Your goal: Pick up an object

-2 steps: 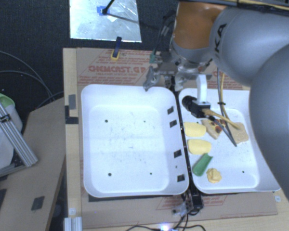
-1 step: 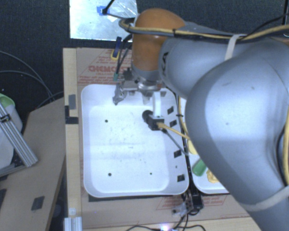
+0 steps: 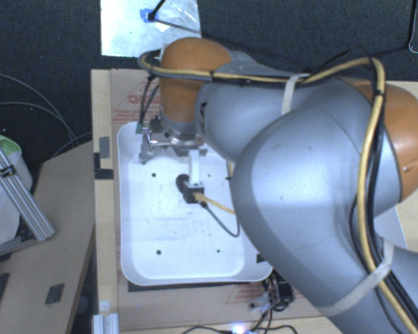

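Dark cloth (image 3: 42, 33) is covering the background, and a tan bench (image 3: 104, 256) is sitting in front of it with a shallow white bin (image 3: 160, 256) on top, so I'm using the bin as my reference for everything.

Above the bin's far edge a shiny silver sheet (image 3: 136, 19) is lying flat on the cloth. Off to the bin's left, a metal rail (image 3: 17, 193) is leaning at an angle. Neither looks like part of the job, just lab clutter parked out of the way.

The big grey arm (image 3: 313, 186) is reaching in from the bin's right and blocking everything on that side. Its orange band (image 3: 188, 61) is hanging over the bin's far edge, and the gripper (image 3: 166, 143) is pointing down just inside the far rim, toward the left corner. My guess is it's going in for a grab, or trying one.

Honestly, I can't tell if the gripper is open or clamped, since the wrist is hiding that from this angle. I'm not spotting anything caught in it either.

As for the thing to pick up, I can't tell where it's sitting. The bare bin floor nearer the camera is carrying a few tiny dark specks (image 3: 158, 252), too small to identify. Maybe the target is tucked under the wrist or the arm, but that's a guess.
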Controlling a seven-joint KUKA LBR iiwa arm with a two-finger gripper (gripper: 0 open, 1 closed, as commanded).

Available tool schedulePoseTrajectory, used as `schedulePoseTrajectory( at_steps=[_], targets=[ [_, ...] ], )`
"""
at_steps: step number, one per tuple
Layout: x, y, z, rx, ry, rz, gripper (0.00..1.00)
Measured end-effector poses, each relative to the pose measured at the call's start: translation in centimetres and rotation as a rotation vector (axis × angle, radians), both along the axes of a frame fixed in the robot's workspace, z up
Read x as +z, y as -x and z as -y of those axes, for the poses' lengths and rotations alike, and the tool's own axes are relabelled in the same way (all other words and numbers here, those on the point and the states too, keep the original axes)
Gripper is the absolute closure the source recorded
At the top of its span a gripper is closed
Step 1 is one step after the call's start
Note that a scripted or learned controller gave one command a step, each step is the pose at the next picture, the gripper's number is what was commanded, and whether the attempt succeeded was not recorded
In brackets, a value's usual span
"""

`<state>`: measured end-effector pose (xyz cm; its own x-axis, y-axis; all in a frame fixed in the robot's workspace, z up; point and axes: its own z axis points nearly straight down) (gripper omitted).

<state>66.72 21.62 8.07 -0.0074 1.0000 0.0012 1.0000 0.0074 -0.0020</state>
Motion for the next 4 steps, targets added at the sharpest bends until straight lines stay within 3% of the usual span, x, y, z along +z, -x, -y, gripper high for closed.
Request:
schedulePoseTrajectory(
  at_steps=[1, 2, 3, 4],
  targets=[
    [1.5, -0.2, 0.2, -0.001, 0.000, 0.006, 1.00],
    [18.0, 8.4, -0.6, 0.000, -0.006, 0.013, 1.00],
    [17.5, 14.4, -0.3, -0.001, 0.001, -0.001, 1.00],
    [22.0, 6.0, -1.9, -0.002, -0.002, 0.013, 1.00]
  ],
)
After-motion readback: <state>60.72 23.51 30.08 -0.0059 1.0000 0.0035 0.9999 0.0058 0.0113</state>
